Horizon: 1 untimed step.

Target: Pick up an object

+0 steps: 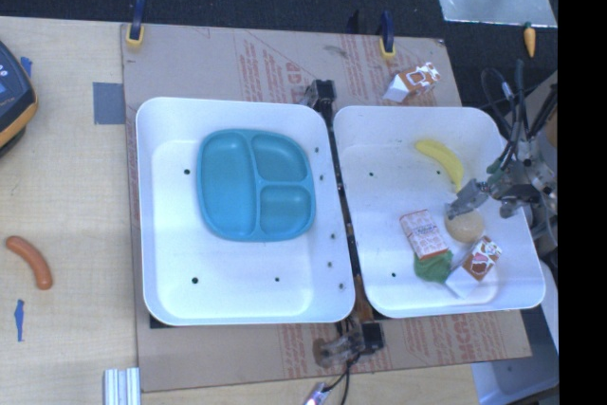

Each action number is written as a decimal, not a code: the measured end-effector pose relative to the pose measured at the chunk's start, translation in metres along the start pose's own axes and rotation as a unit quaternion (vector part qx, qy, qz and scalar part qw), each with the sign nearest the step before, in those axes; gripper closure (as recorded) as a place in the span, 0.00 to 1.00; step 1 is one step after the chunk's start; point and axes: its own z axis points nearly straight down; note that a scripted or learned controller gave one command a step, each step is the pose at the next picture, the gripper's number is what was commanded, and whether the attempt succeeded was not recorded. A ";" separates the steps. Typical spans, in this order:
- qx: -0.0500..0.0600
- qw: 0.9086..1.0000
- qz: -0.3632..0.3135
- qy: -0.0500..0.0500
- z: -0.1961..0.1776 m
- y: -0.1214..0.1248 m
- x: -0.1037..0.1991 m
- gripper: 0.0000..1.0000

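Note:
My gripper (488,203) hangs over the right side of the right bin (379,299), reaching in from the right. Its fingers stand apart, one grey fingertip (465,199) pointing left, with nothing seen between them. Just below that fingertip lies a round beige object (465,227). A yellow banana (441,158) lies up and to the left of the gripper. A small red-and-white carton (424,234), a green item (433,267) and a second red-and-white carton (482,260) lie in the bin's lower part.
The left bin (161,289) holds a blue divided plate (256,184). Outside the bins, a small carton (412,82) lies on the cardboard at the back, and a sausage (29,261) on the bench at far left. Cables (512,95) hang by the arm.

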 end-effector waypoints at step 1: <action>0.000 1.000 0.000 -0.001 0.031 0.039 -0.041 0.00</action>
